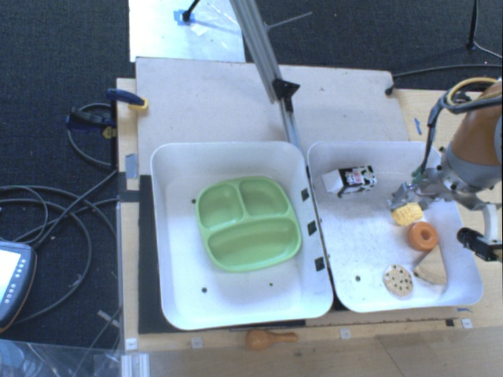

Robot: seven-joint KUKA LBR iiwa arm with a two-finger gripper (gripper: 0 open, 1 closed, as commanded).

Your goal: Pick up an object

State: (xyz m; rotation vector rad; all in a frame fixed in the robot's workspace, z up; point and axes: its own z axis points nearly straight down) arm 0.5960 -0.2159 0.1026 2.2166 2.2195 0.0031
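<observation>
Hovering: gripper (409, 197) over corn cob (407, 213), right bin (471, 293); claw state unclear

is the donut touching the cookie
Apart. The camera view shows bare white bin floor between the donut and the cookie, which lies lower left of it.

Looking like a robot lab, not a home. Sitting on a wooden bench (259, 104) over dark carpet (55, 45), with loose cables (47, 210) trailing across the floor and a blue clamp (106, 116) gripping the bench edge. Showing a tripod leg (255, 34), a hand controller screen (12, 277) and two white bins (177, 297) with toy food.
</observation>
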